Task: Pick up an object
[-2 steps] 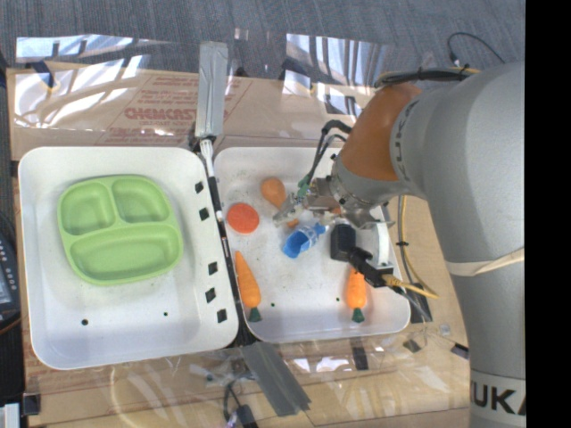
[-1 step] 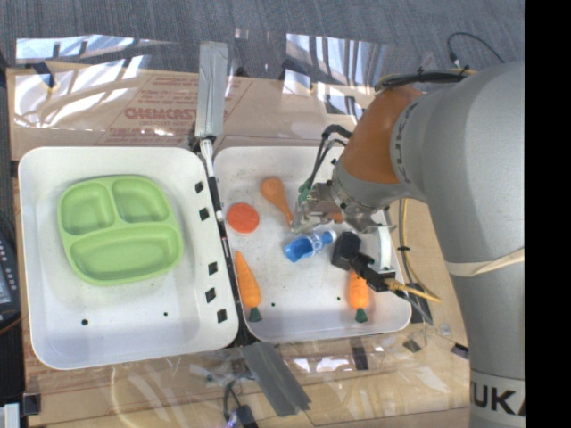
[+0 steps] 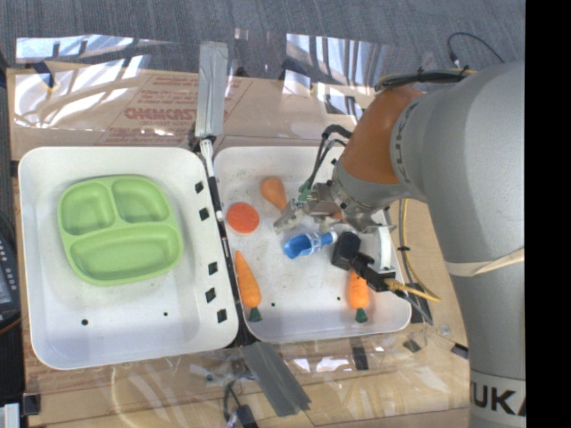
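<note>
The grey arm (image 3: 446,168) reaches in from the right and covers the far right corner and much of the right wall of the right bin (image 3: 294,326); what lies under it cannot be seen. Its gripper (image 3: 293,214) sits low over the middle of that bin. The tip is a small tangle of metal and wires seen at a slant, so I cannot tell whether it is open or closed, or whether it touches the bin floor.

Just near of the gripper lies a blue object (image 3: 306,244), on its side. Its right end runs under the robot's own hardware, and its shape is hard to make out beyond a rounded blue body with a paler end. Whether the gripper touches it is unclear.

Just far of the gripper, slightly left, lies a short orange piece (image 3: 274,191), tapered like a carrot stub. To the gripper's left, well apart from it, a flat orange-red disc (image 3: 243,217) rests on the floor of the bin. A whole carrot (image 3: 247,279) lies along the left wall, its dark green end pointing near. A second carrot (image 3: 359,294) lies at the near right, with its far end tucked beneath the robot's parts.

The left bin (image 3: 116,333) holds a green divided plate (image 3: 120,228), fully in view.
</note>
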Controlling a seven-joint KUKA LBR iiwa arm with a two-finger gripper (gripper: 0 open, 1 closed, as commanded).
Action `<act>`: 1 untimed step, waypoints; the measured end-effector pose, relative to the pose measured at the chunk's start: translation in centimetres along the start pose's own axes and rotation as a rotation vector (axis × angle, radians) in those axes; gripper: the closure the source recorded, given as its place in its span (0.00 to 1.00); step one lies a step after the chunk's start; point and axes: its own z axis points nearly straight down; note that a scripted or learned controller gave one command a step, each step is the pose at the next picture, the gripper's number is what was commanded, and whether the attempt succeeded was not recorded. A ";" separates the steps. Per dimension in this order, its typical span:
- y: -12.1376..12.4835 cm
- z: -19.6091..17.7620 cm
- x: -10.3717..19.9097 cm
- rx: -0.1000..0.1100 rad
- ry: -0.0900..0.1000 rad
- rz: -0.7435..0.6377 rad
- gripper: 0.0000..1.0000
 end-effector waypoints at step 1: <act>-2.7 1.1 -1.9 0.002 0.002 0.016 0.00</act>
